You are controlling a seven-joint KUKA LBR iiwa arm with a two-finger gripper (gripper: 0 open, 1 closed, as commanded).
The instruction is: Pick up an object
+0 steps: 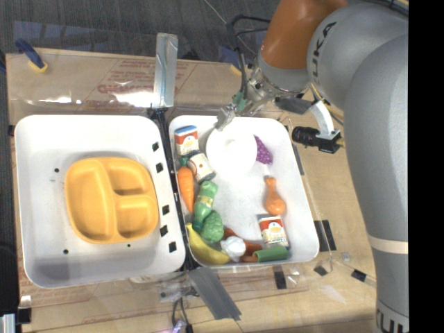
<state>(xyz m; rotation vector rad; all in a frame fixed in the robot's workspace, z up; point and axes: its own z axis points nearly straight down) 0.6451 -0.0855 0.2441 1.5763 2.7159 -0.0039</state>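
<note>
Here gripper (226, 118) above right bin (300, 186) rear rim.

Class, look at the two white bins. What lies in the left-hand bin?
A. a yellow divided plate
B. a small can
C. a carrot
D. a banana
A: the yellow divided plate lies alone in the left bin; the toy foods sit in the right bin.

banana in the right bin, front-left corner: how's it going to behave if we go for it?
The curved yellow plastic-looking banana probably is light and stiff, like the toy food around it. Its smooth, rounded skin may slip between fingers. It lies wedged against the right white bin's wall, with the green leafy vegetable toy pressed over it, so it likely drags neighbours when lifted.
</note>
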